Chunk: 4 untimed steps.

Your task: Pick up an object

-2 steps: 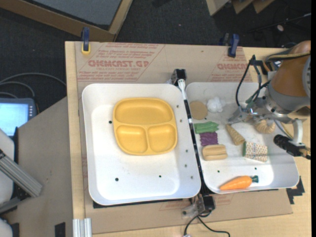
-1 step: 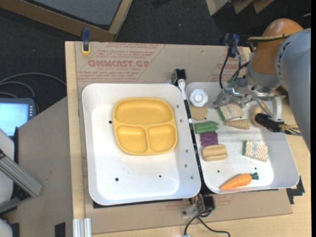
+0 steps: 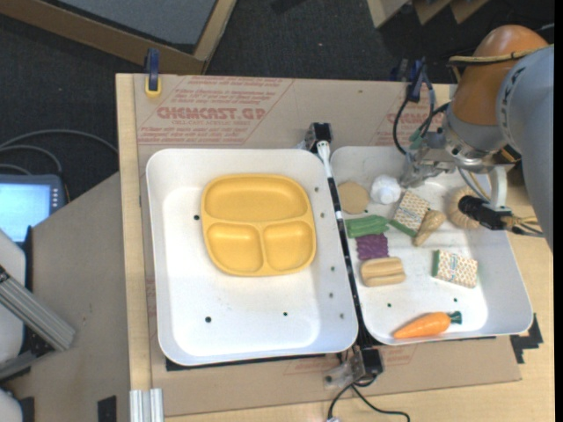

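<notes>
where bins meet, smooth yellow tray point(image 3: 259, 222), tapered carrot point(image 3: 426, 324)

The left bin point(image 3: 167, 236) holds a yellow divided plate point(image 3: 258, 223). The right bin point(image 3: 501, 310) holds play food: an orange carrot point(image 3: 425, 324), a hot dog bun point(image 3: 382, 272), purple grapes point(image 3: 372, 245), a green piece point(image 3: 366, 227), a white ball point(image 3: 384, 188) and two patterned crackers point(image 3: 455, 268) (speckled). The gripper point(image 3: 420, 172) hovers at the bin's far edge, beside the ball.
</notes>
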Tool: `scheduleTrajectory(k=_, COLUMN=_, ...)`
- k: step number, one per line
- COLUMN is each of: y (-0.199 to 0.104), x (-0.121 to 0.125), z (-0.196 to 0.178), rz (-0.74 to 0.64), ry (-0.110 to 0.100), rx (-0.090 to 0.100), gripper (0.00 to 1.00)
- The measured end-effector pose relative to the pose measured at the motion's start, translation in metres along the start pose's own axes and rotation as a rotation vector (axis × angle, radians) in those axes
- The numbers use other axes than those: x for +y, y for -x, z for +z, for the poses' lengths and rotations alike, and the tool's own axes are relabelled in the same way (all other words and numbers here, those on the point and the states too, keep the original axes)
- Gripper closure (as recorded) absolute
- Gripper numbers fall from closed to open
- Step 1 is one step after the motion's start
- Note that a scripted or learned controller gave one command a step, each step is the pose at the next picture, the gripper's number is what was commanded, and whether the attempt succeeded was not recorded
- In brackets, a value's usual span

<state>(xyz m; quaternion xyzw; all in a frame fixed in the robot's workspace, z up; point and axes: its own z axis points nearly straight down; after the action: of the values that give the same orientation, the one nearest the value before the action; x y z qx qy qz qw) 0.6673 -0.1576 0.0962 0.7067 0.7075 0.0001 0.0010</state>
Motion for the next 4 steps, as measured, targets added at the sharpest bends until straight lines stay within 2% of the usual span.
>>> scheduleTrajectory(k=1, y=0.0, x=0.0, z=0.0, rz=-0.001, ry=-0.001, rx=0.0, gripper=0.0)
scheduleTrajectory(k=2, y=0.04, x=-0.034, z=0.009, rz=-0.006, ry=-0.001, rx=0.014, gripper=0.0)
scheduleTrajectory(k=3, y=-0.004, x=-0.005, z=0.011, rz=-0.003, ry=0.003, rx=0.0, gripper=0.0)
scheduleTrajectory(k=4, y=0.028, x=-0.05, z=0.011, rz=0.005, ry=-0.005, rx=0.003, gripper=0.0)
